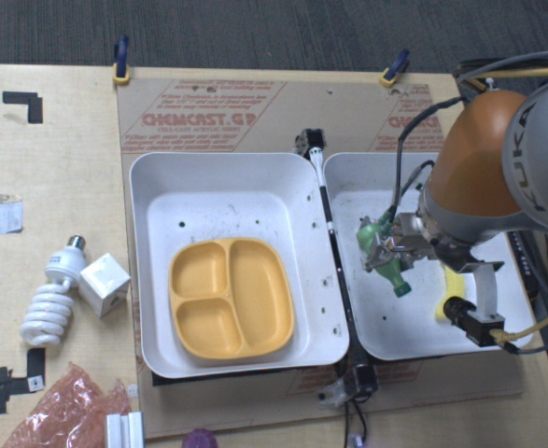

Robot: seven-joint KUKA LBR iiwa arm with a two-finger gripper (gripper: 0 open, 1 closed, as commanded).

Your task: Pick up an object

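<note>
The arm point(498, 171) reaches over the right bin point(423, 334), while the left bin point(227, 180) holds a yellow divided plate point(229, 297). The gripper point(390, 248) sits low in the right bin at a green object point(392, 267). I cannot tell how its fingers stand.

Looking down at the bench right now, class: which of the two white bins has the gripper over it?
The right-hand bin. The gripper hangs over it beside a green object, while the left-hand bin holds a yellow divided plate.
</note>
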